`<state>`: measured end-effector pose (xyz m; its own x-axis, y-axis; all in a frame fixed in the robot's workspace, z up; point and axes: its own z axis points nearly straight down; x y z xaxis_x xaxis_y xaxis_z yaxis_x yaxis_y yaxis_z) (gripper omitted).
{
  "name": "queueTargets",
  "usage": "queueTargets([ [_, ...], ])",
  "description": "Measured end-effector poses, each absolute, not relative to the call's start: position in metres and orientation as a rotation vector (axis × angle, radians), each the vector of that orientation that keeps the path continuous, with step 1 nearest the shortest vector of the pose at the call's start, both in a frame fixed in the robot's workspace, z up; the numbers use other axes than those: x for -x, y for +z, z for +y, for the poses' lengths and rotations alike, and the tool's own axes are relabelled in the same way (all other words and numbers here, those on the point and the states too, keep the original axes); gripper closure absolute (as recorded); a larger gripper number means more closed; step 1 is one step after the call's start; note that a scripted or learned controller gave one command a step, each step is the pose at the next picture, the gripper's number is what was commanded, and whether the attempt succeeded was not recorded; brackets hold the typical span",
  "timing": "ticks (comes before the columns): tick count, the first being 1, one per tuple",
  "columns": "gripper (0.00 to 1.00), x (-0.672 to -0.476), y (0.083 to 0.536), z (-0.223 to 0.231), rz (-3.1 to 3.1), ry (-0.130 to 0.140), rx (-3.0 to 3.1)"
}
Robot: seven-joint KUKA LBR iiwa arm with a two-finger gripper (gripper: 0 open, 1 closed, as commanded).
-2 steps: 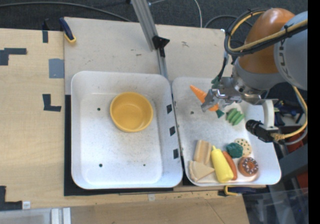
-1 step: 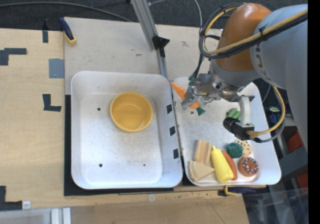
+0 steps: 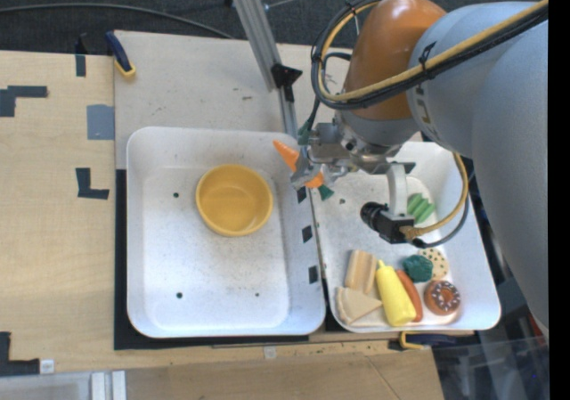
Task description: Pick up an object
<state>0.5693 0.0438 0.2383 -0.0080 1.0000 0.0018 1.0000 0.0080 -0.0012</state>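
My gripper [image 3: 307,168] hangs over the divide between the two white bins, at the top edge of the right bin [image 3: 485,305]. It is shut on an orange carrot toy [image 3: 286,154]. The carrot's pointed tip sticks out up-left of the fingers, and its orange end with a green top shows down-right of them. The carrot looks lifted off the bin floor. In the middle of the left bin [image 3: 135,211] a yellow bowl [image 3: 233,200] stands upright.
Several toy foods crowd the right bin's lower end: bread slices [image 3: 360,272], a yellow piece [image 3: 397,295], a donut [image 3: 442,297], a dark green piece [image 3: 417,266] and a light green item [image 3: 419,208]. A metal pole [image 3: 254,24] slants in from above.
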Motion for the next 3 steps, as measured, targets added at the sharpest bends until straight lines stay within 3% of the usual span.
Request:
queueTargets([
  [1, 1.00, -0.595, 0.234, 0.091, -2.227, 0.000, 2.213],
  [2, 1.00, -0.588, 0.218, 0.098, -2.222, 0.006, 2.218],
  [3, 0.00, -0.588, 0.219, 0.098, -2.223, 0.005, 2.220],
])
